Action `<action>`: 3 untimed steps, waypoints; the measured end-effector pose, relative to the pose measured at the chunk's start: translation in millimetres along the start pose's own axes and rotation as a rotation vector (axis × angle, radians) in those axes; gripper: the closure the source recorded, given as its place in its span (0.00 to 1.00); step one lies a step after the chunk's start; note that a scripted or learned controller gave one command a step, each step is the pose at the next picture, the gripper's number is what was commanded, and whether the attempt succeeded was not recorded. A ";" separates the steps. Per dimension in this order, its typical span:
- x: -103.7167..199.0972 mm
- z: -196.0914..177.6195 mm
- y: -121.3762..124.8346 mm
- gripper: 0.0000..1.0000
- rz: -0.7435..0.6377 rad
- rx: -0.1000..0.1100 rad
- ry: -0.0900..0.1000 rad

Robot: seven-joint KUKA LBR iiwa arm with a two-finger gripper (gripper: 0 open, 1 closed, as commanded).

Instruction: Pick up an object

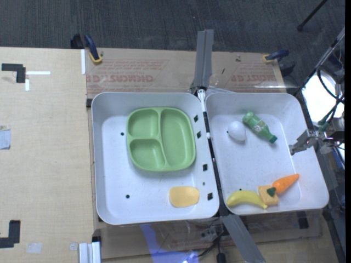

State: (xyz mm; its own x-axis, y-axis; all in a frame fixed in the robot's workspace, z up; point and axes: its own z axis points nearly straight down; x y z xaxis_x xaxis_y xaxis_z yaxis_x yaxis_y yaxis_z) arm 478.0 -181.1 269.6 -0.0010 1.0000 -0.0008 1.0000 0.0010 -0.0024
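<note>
Gripper (pixel 300 144) hanging at the right bin (pixel 307 199) edge, can't tell its state; carrot (pixel 286 183), banana (pixel 245 198), green bottle (pixel 259 126) lying inside.

You see two white bins: the left bin (pixel 109 163) and the right bin (pixel 307 196). In the left one, a pale green divided plate (pixel 161 139) and a soft yellow flat piece (pixel 184 196). In the right one, a white egg-like ball (pixel 237 131), a green bottle (pixel 259 126) with a white label patch, a yellow banana (pixel 245 199), and an orange carrot (pixel 285 183) beside a tan-orange block (pixel 269 196). The bench (pixel 44 163) is light beige wood; behind the bins, brown cardboard (pixel 142 73) carries red lettering.
</note>
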 end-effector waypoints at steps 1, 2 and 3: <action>55.9 75.1 36.9 0.00 0.056 0.001 0.001; 50.6 162.2 82.6 0.00 0.166 0.001 0.000; 19.4 156.6 -1.0 0.00 0.159 0.001 0.002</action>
State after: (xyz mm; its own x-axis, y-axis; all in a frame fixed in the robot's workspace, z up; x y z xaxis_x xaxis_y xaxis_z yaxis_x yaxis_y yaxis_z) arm 476.6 -161.8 113.0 0.1578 0.9875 0.0003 0.9875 -0.1578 -0.0034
